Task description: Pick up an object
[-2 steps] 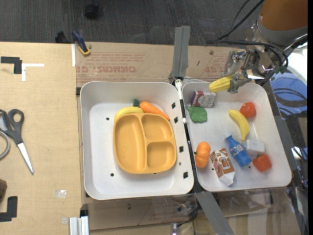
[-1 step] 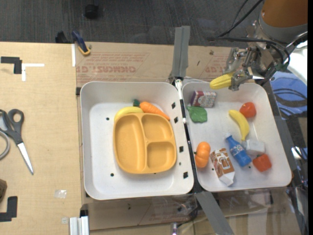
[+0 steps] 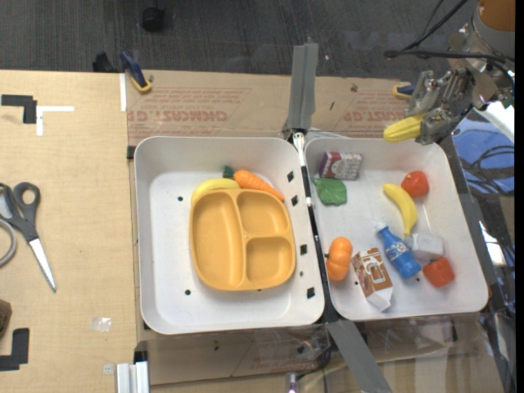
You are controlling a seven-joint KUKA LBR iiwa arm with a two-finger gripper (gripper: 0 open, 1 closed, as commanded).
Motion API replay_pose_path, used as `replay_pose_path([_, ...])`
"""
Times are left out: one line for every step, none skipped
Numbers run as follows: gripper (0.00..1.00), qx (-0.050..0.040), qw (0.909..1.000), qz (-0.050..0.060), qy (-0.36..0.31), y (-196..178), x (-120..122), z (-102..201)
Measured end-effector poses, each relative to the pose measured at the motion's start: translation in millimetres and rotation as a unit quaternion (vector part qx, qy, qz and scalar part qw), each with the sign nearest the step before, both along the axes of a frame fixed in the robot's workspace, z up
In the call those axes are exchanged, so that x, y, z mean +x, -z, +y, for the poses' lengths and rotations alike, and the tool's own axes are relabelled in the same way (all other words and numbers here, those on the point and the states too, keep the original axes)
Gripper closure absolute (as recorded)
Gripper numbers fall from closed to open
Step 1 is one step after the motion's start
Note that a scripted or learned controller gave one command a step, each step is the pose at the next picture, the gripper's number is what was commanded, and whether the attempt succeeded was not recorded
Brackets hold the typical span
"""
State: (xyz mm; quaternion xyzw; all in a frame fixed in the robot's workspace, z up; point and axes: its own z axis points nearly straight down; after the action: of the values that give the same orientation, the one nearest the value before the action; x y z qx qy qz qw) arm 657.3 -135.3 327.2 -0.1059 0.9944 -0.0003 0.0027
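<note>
Grasp made, lift stage: gripper is up over the right bin's far rim with a yellow corn cob in it.
Fingers pinched on the cob's right end; cob juts left, clear of the bin; next move looks like keeping it raised without slip; banana, tomato, juice carton lie below.

Yellow corn cob: small, elongated, lying roughly level, tapered end pointing left. One end sits between the gripper's fingers; the rest sticks out leftward from the jaws, lifted above the right bin's rim.
</note>
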Motion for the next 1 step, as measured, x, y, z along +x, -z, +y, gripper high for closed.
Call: replay_pose_path([1.0,0.0005,0.9978,0.001,0.066,208.0,2.6,-10.4])
